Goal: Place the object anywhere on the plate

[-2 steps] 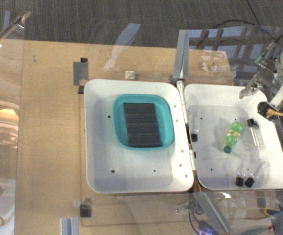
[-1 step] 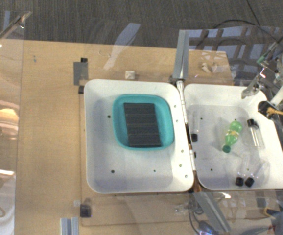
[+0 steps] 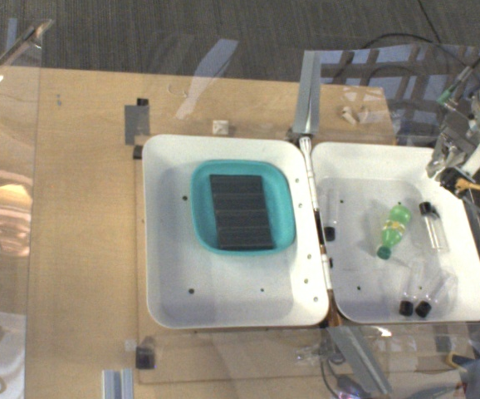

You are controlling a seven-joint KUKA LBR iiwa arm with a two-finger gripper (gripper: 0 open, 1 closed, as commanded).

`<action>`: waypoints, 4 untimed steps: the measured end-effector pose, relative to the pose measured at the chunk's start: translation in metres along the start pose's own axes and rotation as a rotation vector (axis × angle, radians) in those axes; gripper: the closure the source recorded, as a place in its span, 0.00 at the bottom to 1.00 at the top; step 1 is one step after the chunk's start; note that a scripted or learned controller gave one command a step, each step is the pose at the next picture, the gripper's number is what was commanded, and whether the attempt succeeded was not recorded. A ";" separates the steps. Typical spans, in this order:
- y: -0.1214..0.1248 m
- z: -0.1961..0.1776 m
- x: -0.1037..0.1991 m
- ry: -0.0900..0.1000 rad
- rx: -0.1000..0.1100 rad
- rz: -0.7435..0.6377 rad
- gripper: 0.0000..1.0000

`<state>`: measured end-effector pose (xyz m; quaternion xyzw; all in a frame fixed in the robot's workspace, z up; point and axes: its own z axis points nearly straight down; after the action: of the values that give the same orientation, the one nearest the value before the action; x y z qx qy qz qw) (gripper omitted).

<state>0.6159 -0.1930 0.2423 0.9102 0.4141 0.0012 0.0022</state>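
claw at bin edge, bottle not taken

the claw [image 3: 444,163] is seen over the right bin's [image 3: 472,306] far-right rim; open or closed can't be told. green bottle [image 3: 394,230] is lying below-left of it, apart. teal plate [image 3: 283,214] is found far left, in other bin [image 3: 165,289].

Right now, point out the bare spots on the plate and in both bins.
Plate: free teal rim around the dark ridged insert. Left bin: bare floor below the plate. Right bin: open left part; crowded right, around the green bottle and clear tubes.

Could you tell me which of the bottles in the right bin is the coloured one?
It is the green bottle lying near the middle of the right bin; the other bottles there are clear with dark caps.
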 end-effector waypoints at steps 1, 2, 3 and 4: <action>0.000 0.000 0.000 0.000 0.000 0.000 0.00; 0.000 -0.010 0.002 0.000 -0.002 -0.009 1.00; 0.000 -0.010 0.002 0.000 -0.002 -0.009 0.00; -0.006 -0.006 0.011 0.001 0.001 0.011 0.00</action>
<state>0.6187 -0.1813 0.2479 0.9126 0.4089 0.0013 0.0017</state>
